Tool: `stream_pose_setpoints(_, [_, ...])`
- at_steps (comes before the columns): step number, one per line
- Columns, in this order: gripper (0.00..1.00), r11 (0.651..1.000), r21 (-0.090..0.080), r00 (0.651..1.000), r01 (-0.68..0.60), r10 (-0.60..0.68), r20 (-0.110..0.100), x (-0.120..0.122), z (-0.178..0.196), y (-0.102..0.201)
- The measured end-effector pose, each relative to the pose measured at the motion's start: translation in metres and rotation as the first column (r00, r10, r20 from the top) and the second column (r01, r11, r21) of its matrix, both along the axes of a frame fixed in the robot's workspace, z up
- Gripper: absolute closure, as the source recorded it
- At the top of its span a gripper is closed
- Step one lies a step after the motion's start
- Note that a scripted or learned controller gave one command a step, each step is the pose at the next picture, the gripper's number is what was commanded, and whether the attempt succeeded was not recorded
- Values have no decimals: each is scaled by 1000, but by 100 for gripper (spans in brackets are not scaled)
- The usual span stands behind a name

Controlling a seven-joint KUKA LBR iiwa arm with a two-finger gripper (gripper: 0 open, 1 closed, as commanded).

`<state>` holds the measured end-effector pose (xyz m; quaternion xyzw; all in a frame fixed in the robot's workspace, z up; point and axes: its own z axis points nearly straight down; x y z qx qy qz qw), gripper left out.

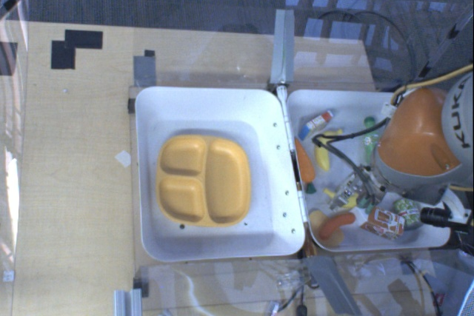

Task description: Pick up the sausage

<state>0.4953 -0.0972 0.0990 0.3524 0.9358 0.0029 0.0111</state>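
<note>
A pale wooden surface (74, 181) carries two shallow white plastic bins side by side. The left bin (148, 159) holds a yellow plastic plate with three compartments (205, 179), lying in the middle of the bin.

The right bin (311, 103) is crowded with small toy groceries. The grey arm with its orange band (416, 138) reaches over this bin's right half. The metal pincer (354, 191) hangs low near the middle of the bin, among the clutter. Whether it is released or clenched cannot be told from this slanted view, and nothing can be seen between its tips.

The short reddish-orange toy sausage (340, 221) lies along the near edge of the right bin, toward the near left corner, just in front of the pincer. A rounded tan piece (324, 227) touches its left end. A red and white printed packet (383, 222) sits close on its right. An orange carrot-shaped toy (304, 158) lies along the bin's left wall, and a long yellow toy (326, 149) lies beside it.

The likely risks come from crowding. The pincer may close on the packet or the tan piece instead, or nudge the sausage against the near wall. The sausage's rounded, smooth body may also slip out when lifted.
</note>
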Motion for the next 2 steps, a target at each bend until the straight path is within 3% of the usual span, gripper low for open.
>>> stream_pose_setpoints(1, [100, 911, 2, 910, 413, -413, -23, 61, 84, 74])
stream_pose_setpoints(2, [0, 911, 2, 911, 413, -413, -22, 61, 83, 74])
